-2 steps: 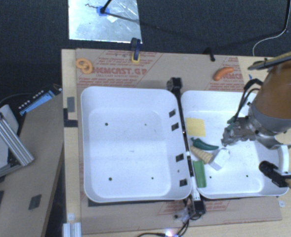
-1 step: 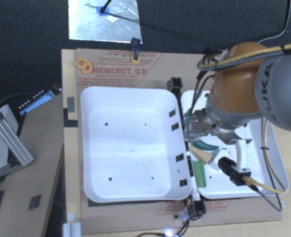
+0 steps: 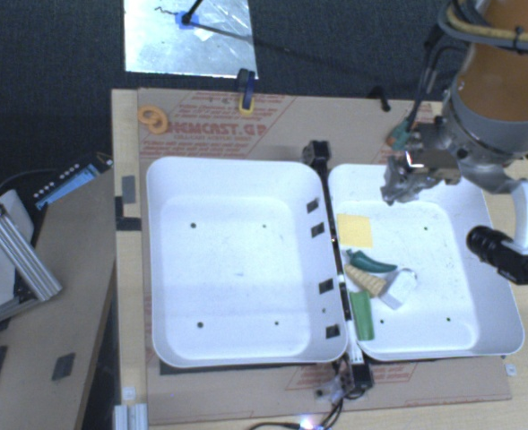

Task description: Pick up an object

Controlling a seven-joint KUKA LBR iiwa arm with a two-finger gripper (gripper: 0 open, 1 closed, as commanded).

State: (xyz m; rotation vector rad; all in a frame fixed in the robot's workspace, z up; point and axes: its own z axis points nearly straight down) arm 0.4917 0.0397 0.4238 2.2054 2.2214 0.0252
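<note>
My gripper [image 3: 400, 189] hangs over the back part of the right bin [image 3: 479, 330], above its floor and behind the objects. Nothing shows between its fingers. A flat yellow square [image 3: 354, 231] lies near the bin's left wall. In front of it sit a dark teal curved piece [image 3: 371, 262], a tan ridged piece [image 3: 365, 281], a small white and grey item [image 3: 401, 288] and a green stick [image 3: 362, 315], clustered together against the left wall.
The left bin [image 3: 237, 258] stands beside the right one, joined by a black clip strip [image 3: 331, 258]. The arm's grey body with its orange band [image 3: 506, 70] fills the upper right. A black cylinder [image 3: 501, 249] juts over the right bin's right side.
</note>
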